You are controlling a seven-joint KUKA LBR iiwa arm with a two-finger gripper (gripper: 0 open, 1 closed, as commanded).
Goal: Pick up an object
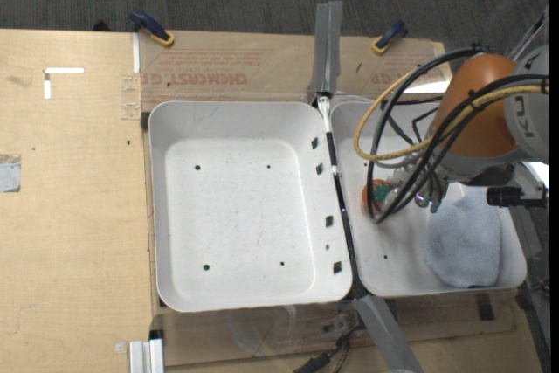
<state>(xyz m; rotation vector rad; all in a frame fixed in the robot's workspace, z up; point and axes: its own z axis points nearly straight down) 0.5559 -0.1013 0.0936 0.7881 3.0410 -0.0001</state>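
On the left, the left bin (236, 214) is sitting with its white floor bare apart from a few small dark holes. A row of dark clips is running along the divider (334, 188) between it and the right bin (384, 275). Just past that divider, a small object (376, 193) with red, orange and a touch of green is lying on the right bin's floor near its left wall; cables are crossing it, so its shape is hard to read, though it is looking small and lumpy, perhaps a toy. Further right, a pale blue-grey cloth (465, 247) is lying crumpled, soft and loosely heaped, toward the near right corner.

The arm (476, 113) is reaching in above the right bin, and its gripper (417, 192) is hanging between the small object and the cloth, buried under looping cables; whether it is open or closed cannot be told.

To do the pick well, the gripper probably needs to settle squarely over one item, clear of the bin wall, before closing.
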